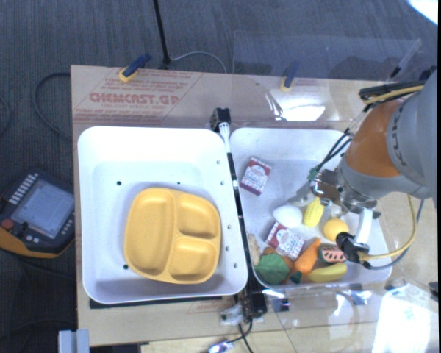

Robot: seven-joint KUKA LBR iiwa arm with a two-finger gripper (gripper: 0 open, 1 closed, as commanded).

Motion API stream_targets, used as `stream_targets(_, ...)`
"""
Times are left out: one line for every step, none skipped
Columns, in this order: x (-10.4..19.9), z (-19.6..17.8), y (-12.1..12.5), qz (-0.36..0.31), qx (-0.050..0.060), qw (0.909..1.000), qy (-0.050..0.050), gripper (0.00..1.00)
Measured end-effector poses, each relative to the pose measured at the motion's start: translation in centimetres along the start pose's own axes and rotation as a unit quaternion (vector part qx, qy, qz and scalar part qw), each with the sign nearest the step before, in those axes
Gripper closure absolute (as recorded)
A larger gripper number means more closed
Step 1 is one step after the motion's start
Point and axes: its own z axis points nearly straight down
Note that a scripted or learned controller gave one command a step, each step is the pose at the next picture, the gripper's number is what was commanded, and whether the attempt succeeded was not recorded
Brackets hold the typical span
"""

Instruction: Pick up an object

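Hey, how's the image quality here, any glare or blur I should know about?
Camera view: bright glare patch on the bench just above the right bin, and a blown-out spot in the top right corner; the arm looks soft and slightly blurred; the yellow tray in the left bin is evenly lit and sharp.

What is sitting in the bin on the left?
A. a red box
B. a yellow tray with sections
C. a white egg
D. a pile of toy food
B: the yellow tray with its three sections lies in the left bin, while the toy food sits in the right bin, where the arm reaches in.
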Motion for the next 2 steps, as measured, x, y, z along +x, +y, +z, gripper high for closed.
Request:
stream_targets(0.0,-1.1,0.1,0.0,-0.001,1.0,0.0,1.0)
stream_targets(1.4,-13.2,-7.1,0.093,0.008,0.9957,0.0,1.0)
